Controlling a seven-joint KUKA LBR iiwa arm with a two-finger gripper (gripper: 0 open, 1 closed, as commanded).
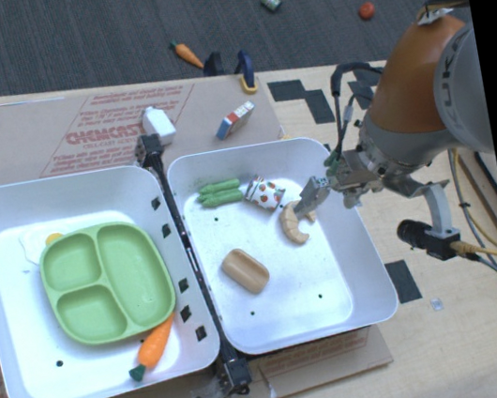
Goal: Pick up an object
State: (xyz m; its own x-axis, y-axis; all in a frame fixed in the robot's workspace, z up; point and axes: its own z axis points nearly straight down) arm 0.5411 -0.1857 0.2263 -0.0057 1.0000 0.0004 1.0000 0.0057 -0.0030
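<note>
The end effector (310, 200) hovers low near the right wall of the right bin (360, 264), just beside the curved beige piece (292, 225). Nothing sits between its parts; whether it is released or clenched cannot be determined.

Risk: a descent from here could strike the piece's upper end and push it toward the bin wall rather than capture it. The red-and-white item (266, 193) lies close by and could be nudged.

The green bean pod (219, 193) lies at the far wall; the bread roll (245, 271) sits mid-bin, unobstructed. The left bin (15, 358) carries a green divided plate (106, 281) and a carrot (153, 348).
</note>
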